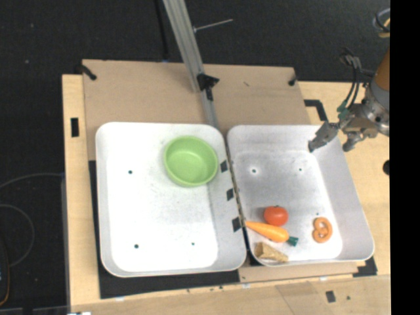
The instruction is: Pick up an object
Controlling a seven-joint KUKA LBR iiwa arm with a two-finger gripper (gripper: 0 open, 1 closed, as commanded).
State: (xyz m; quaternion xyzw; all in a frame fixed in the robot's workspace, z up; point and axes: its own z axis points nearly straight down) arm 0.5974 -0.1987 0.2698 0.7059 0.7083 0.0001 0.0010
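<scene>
Objects cluster in the right bin [341, 195], all toward its six o'clock end. We see a red tomato [276, 215] near the middle of that cluster, with an orange carrot [268, 230] lying just beside it at its seven o'clock, its green tip pointing to four o'clock. A tan, wedge-like piece [270, 252] sits at the bin's lower rim, just below the carrot. At three o'clock from the tomato, apart from it, lies a small orange pretzel-shaped piece [321, 230].

The pincer [336, 139] hangs at the right bin's two o'clock corner, over its rim, with its two fingers spread apart and nothing between them. It is well apart from the cluster, and the bare bin floor lies between them.

The left bin [118, 195] holds a green bowl [191, 161], upright, toward its one o'clock corner and near the wall shared with the right bin. A grey metal rail [187, 41] slants from twelve o'clock down to the gap between the two bins. Both bins rest on the desk [75, 195], on a brown board [144, 90].
</scene>
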